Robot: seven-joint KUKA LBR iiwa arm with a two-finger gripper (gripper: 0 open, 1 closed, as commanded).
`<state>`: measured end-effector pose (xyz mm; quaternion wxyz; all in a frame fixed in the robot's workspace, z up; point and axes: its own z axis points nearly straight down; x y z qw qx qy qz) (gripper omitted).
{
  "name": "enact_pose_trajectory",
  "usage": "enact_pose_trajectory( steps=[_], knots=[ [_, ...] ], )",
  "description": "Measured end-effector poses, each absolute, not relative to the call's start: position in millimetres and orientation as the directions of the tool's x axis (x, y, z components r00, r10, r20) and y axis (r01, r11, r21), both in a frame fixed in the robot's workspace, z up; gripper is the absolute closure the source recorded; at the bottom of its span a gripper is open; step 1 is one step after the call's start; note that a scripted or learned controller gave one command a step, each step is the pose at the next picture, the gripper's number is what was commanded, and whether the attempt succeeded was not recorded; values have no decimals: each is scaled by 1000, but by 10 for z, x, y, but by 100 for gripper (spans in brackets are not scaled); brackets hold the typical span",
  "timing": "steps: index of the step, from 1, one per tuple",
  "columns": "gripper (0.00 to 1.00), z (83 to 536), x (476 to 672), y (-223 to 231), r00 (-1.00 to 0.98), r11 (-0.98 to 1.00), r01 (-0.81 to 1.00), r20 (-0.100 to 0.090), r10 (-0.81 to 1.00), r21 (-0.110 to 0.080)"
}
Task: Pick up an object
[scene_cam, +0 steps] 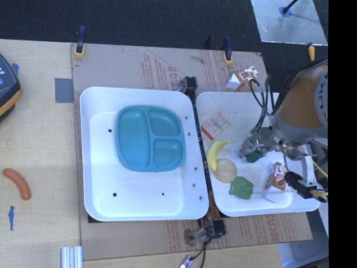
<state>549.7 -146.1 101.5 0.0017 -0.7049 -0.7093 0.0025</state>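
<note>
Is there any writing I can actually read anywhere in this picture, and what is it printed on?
"KU", partly cut off: white letters on the arm's orange band.
Red print along the cardboard sheet: too blurred to read.
Red-and-white packet in the right bin: print too small to read.
Small cartons and: markings unreadable.

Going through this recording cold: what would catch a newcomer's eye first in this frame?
Probably the blue divided tray, lying alone in the left bin. Next, the grey and orange arm over the right bin, with its gripper low beside a cluster of a yellow banana, a pale round object and a green toy. An orange sausage lies on the bench at far left.
</note>
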Motion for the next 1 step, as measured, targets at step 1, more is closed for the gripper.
enact_pose_trajectory(
  steps=[1],
  knots=[
    [100,1920,5378,-709,-5,5,1000,1,1000,-2]
  ],
)
